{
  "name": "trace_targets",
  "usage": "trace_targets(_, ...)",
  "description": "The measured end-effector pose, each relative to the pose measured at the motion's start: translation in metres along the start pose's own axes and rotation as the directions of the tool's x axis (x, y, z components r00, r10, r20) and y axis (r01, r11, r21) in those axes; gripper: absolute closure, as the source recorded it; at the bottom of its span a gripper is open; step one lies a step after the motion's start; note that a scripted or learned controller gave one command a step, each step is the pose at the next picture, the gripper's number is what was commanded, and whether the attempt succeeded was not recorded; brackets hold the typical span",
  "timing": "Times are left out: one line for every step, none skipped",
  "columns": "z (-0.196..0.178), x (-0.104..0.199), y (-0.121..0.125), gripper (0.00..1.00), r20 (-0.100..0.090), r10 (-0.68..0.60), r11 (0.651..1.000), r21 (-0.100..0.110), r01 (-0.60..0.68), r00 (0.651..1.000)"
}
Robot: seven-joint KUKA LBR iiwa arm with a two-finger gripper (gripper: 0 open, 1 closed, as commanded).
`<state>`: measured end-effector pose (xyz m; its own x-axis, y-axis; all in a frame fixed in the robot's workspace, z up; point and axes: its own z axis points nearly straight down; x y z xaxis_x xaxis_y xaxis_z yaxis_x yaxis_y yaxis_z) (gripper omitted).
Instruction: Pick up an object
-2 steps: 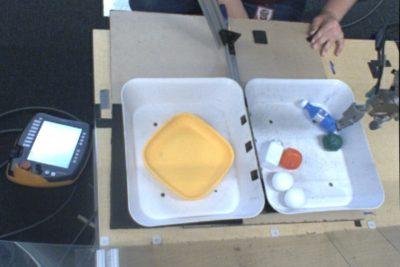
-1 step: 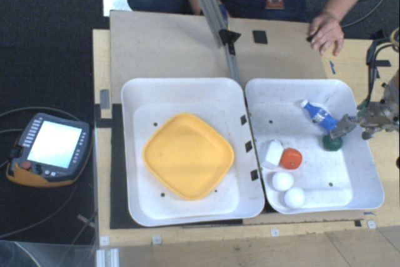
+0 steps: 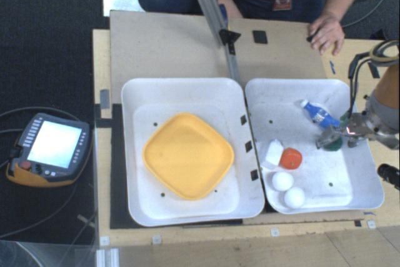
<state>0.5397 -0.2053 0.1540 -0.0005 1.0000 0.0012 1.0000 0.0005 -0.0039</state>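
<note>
My gripper (image 3: 331,138) hangs low over the right side of the right bin (image 3: 312,92), at the end of the grey arm (image 3: 382,110) reaching in from the right. A small dark green object (image 3: 332,144) lies right at its tip, partly hidden by it. Just up and left of the tip lies a blue and white bottle-shaped object (image 3: 315,112). Further left sit a red-orange ball (image 3: 290,159) and a white block (image 3: 274,152). Two white balls (image 3: 282,181) (image 3: 294,197) rest near the bin's front wall.
The left bin (image 3: 134,197) holds a yellow square plate (image 3: 188,155). A slanted metal post (image 3: 209,0) stands behind the bins. A person's hand (image 3: 326,33) rests on the board behind the right bin. A teach pendant (image 3: 49,148) lies far left.
</note>
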Motion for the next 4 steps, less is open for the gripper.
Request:
trace_targets(0.062,-0.003,0.0,0.0,0.0,0.001,1.0,0.0,-0.001,1.0)
trace_targets(0.048,-0.004,0.002,1.0,0.002,0.001,1.0,-0.006,-0.001,1.0)
trace_targets(-0.005,0.004,-0.003,1.0,0.003,-0.001,1.0,-0.009,0.001,1.0)
trace_targets(-0.053,0.013,-0.004,1.0,0.002,-0.001,1.0,-0.009,0.001,1.0)
